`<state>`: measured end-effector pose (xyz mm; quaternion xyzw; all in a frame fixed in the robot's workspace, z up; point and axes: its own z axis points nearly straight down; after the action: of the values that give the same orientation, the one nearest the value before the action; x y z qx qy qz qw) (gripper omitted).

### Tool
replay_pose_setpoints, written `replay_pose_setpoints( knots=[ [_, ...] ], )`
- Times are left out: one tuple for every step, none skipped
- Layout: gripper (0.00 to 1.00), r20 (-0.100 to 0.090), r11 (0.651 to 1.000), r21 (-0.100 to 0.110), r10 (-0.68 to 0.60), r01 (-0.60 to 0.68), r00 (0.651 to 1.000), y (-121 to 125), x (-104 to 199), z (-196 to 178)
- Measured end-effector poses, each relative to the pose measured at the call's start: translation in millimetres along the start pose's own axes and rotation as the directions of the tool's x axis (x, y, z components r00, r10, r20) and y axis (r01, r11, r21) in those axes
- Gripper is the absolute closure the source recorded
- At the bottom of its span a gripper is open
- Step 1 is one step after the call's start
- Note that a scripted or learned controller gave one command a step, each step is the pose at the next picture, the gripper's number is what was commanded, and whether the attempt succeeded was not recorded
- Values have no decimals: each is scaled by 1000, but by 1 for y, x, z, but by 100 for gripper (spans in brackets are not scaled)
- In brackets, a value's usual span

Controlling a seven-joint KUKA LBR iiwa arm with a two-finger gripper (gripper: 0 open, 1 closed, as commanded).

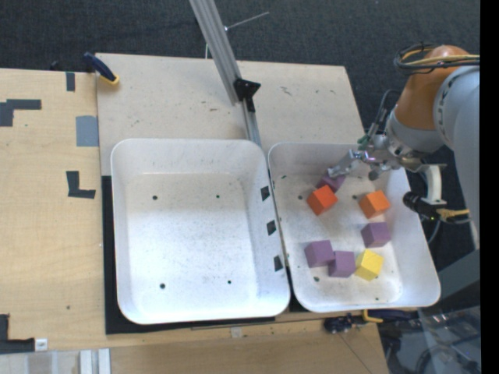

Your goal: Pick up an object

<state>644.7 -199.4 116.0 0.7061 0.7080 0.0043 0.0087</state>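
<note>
My gripper [341, 170] reaches into the upper part of the right bin [413, 287] from the right. Directly under its tip lies a small purple block [334, 182], touching or nearly touching it. An orange block [321, 199] sits just below-left of that. A second orange block [374, 203] lies to the right, with a purple block [376, 233] beneath it. Near the bin's front are two more purple blocks [318, 252] [341, 263] and a yellow block [369, 264], close together.
The left bin [125, 209] stands beside the right one, sharing a middle wall [273, 224]. A slanted metal rail [222, 45] runs from the top down to the bins' junction. Cables hang off the arm [437, 92] at the right.
</note>
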Motion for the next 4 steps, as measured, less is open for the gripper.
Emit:
replay_pose_setpoints(
  knots=[
    [100, -1, 1000, -1, -1, 1, 1000, 1, 1, -9],
    [100, -5, 1000, 15, 0, 0, 1000, 2, -5, -54],
    [100, -4, 1000, 14, 2, -2, 1000, -5, -8, -109],
    [100, -5, 1000, 20, 1, -1, 1000, -5, -7, -99]
  ],
)
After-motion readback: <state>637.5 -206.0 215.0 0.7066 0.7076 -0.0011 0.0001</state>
